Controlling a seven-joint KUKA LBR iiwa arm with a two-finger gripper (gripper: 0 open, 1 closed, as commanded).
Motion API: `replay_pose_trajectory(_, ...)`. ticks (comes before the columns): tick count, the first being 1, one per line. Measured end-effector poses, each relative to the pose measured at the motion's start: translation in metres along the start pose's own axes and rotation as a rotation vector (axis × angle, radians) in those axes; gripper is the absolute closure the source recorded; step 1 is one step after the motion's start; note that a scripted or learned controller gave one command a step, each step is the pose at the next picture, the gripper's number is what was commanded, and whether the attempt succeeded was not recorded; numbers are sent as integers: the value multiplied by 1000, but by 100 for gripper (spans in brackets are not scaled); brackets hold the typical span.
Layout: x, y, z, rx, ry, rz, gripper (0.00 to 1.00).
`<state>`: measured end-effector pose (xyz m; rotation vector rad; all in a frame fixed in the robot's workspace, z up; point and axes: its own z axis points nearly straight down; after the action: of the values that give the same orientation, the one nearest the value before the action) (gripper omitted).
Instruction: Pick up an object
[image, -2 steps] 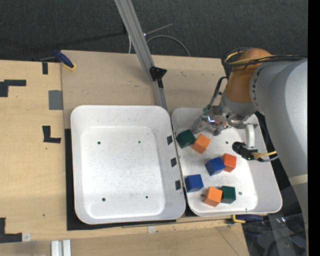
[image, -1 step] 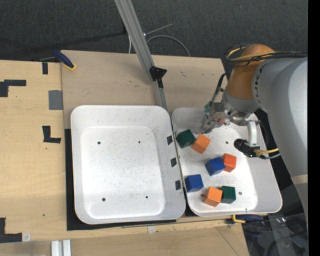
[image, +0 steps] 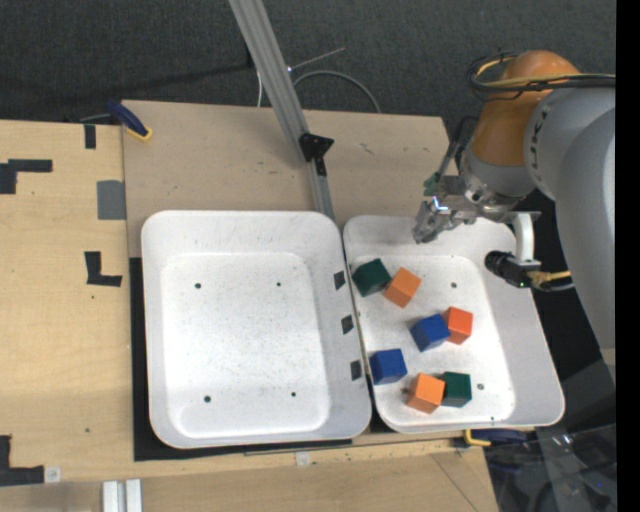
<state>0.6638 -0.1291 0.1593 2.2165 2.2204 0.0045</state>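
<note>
Overhead, the arm (image: 560, 120) hangs above the right bin's (image: 530, 385) far edge, with six cubes lying loose in that bin.

Nearest in the right bin, an orange cube (image: 427, 391) touches a green cube (image: 457, 388), with a blue cube (image: 388, 365) just beside them toward the left bin (image: 160, 300). Farther back, a second blue cube (image: 429, 331) touches a second orange cube (image: 459, 324). Beyond those, a third orange cube (image: 403, 287) sits against a dark green cube (image: 371, 276). At the bin's far rim the gripper (image: 428, 228) hovers apart from every cube; whether its fingers are spread or closed cannot be told. A grey pole (image: 285, 100) slants behind both bins.
</note>
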Motion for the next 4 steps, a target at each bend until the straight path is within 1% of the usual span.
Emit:
replay_pose_trajectory(1,10,-1,-48,1,1,-1,100)
replay_pose_trajectory(2,10,1,-88,1,0,0,100)
replay_pose_trajectory(3,54,-19,-95,6,2,-3,100)
replay_pose_trajectory(4,108,-42,-81,9,3,-4,100)
